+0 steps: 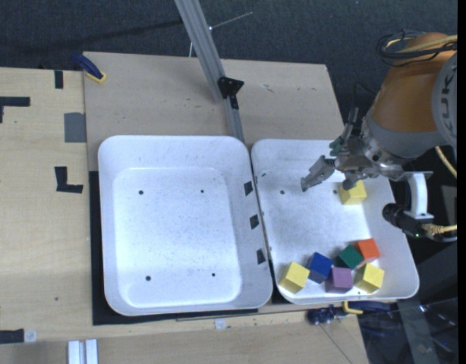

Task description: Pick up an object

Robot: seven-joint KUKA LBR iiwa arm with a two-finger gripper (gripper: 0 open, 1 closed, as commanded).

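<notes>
My gripper [326, 183] hangs over the upper part of the right bin [294, 211], open, with nothing between its fingers. One finger [315, 176] slants down to the left. A yellow cube [354, 194] lies on the bin floor just right of the gripper, by the other finger and partly covered by it. Several more cubes are bunched at the bin's near edge: yellow [295, 276], blue [319, 265], purple [341, 278], green [348, 258], orange [367, 249] and another yellow [373, 277].
The left bin [172, 218] sits beside the right one, sharing a rim with small black clips. A grey metal bar [206, 44] slants down from the top to the bins' back edge. The arm's orange band [411, 74] fills the upper right.
</notes>
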